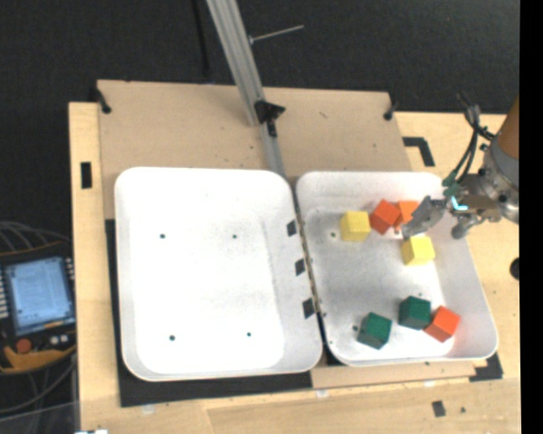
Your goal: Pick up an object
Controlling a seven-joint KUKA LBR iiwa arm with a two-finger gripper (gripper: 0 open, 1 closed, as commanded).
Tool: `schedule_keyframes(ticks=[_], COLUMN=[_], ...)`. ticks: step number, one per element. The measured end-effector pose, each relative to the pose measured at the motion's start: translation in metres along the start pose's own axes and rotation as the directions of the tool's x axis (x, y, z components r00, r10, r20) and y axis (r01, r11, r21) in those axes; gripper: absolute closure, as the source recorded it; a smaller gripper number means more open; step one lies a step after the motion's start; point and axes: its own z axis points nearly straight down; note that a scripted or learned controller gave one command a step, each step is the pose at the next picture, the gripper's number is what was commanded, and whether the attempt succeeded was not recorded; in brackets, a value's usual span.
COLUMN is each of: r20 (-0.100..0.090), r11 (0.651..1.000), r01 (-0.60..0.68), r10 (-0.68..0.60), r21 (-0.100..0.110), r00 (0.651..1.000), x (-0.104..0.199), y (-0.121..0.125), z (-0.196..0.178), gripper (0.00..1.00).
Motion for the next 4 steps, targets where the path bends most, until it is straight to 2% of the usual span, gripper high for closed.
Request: schedule_keyframes(ticks=[1, 3, 4], r20=[0.0, 0.002, 0.001], r11=[1.0, 1.0, 1.0], r01=[-0.001, -0.004, -0.004], r10=[0.001, 0.004, 0.004], r21=[-0.004, 0.001, 0.003], r00=[1.0, 1.0, 1.0], x=[0.0, -0.014, -0.013], y=[0.001, 0.001, -0.004], z=[-0.002, 0.094, 0.156], gripper=[0.0, 0.0, 0.0])
